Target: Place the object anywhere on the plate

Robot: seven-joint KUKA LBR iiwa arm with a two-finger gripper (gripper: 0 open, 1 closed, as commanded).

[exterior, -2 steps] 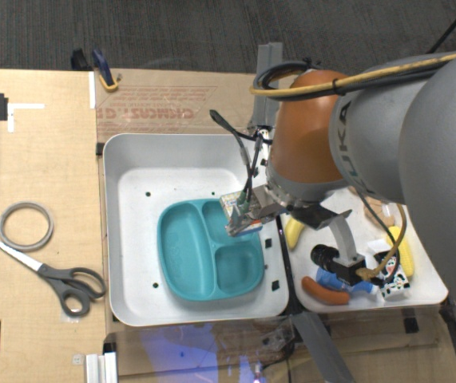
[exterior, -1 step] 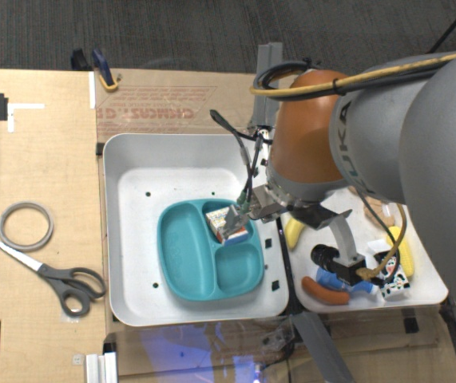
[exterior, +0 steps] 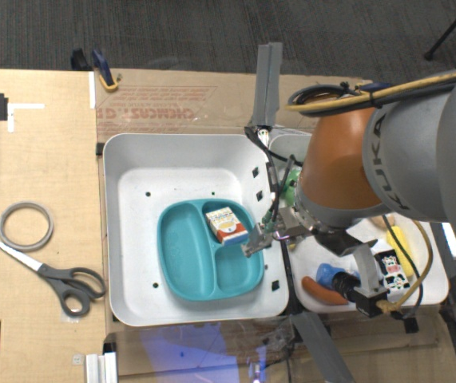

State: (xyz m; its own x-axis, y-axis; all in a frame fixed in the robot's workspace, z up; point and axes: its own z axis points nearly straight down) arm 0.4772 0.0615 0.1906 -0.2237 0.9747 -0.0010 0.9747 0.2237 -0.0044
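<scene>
Over the left bin (exterior: 124,238), my gripper (exterior: 253,244) hangs at the right rim of the teal plate (exterior: 184,254), reached in from the right, the orange band of my arm bulking above the seam between the two bins. The object, a small carton (exterior: 226,223) with a white top and an orange-red lower face, lies on the plate, in the upper part of its right compartment, up against the divider ridge. It sits just beside my fingertips, to their upper left. Whether I touch it I cannot tell: from this angle the metal tips blur into the plate's edge. Nor can I tell how my jaws stand; nothing shows clearly between them.

By my reading, the placing step is at or past its end: the carton rests inside the plate's rim, which is all the task asks. What remains, I judge, is a clean withdrawal. That calls for a straight lift, clear of the carton, so I neither drag it off the plate nor tip it over the rim.

In the right bin (exterior: 431,294) a red-orange item (exterior: 322,291) and a blue one (exterior: 333,276) lie below my wrist. On the bench to the left, a roll of tape (exterior: 25,225) and scissors (exterior: 56,276) lie well apart from the work.
</scene>
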